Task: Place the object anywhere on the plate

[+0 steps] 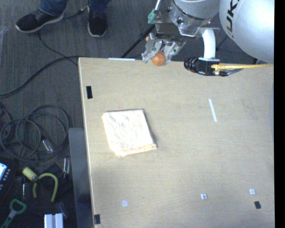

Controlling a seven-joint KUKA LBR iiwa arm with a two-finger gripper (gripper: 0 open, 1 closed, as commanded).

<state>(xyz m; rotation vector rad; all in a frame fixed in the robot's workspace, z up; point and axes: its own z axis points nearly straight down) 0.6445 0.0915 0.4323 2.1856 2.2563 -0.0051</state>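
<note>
The big tan table takes up most of the view. The grey arm reaches over the table's far edge. A folded white cloth lies flat on the table, on its left part, well apart from the arm. The gripper hangs at the table's far edge. Its fingers are closed around a small orange ball. The ball is up off the table, far from the cloth.

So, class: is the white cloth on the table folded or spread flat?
Folded. The white cloth forms a thick square pad, with layered edges showing along its bottom side on the table.
</note>
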